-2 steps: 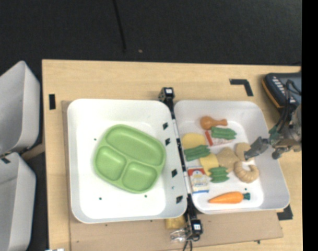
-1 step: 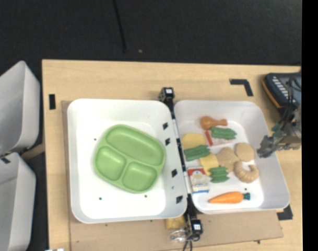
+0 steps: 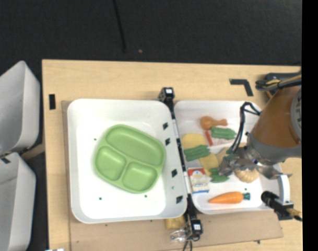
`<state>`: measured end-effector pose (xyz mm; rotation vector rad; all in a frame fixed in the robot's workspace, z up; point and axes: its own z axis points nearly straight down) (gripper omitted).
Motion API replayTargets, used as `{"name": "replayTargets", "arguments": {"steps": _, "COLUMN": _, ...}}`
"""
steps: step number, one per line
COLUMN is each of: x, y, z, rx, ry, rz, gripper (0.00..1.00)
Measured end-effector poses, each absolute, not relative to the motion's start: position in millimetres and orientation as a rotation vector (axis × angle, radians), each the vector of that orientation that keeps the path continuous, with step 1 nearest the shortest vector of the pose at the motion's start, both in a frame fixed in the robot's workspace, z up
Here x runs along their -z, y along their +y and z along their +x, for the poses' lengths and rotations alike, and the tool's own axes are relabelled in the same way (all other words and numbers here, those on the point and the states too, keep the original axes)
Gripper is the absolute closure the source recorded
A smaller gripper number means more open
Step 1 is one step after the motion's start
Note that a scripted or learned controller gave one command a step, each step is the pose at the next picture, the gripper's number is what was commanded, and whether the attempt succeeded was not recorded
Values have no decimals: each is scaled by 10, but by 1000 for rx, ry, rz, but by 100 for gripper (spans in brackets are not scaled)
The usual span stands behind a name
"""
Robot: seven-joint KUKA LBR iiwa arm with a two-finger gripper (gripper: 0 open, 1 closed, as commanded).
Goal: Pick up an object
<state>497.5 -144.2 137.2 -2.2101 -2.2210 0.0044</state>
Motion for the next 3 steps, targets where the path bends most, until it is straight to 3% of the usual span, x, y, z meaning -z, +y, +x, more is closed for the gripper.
{"name": "replayTargets", "arguments": {"steps": 1, "x": -2145, "y": -479, "z": 4910, "rx": 9, "ry": -2234, "rz": -2212, "gripper": 100}}
{"name": "replayTargets", "arguments": {"steps": 2, "x": -3457, "y": 267, "z": 4913, "rx": 17, "ry": -2240, "rz": -2214, "gripper": 100}}
{"name": "replayTargets", "arguments": {"steps": 3, "x": -4364, "y": 574, "z": 4905, "rx": 10, "ry": -2232, "rz": -2219, "gripper": 100}}
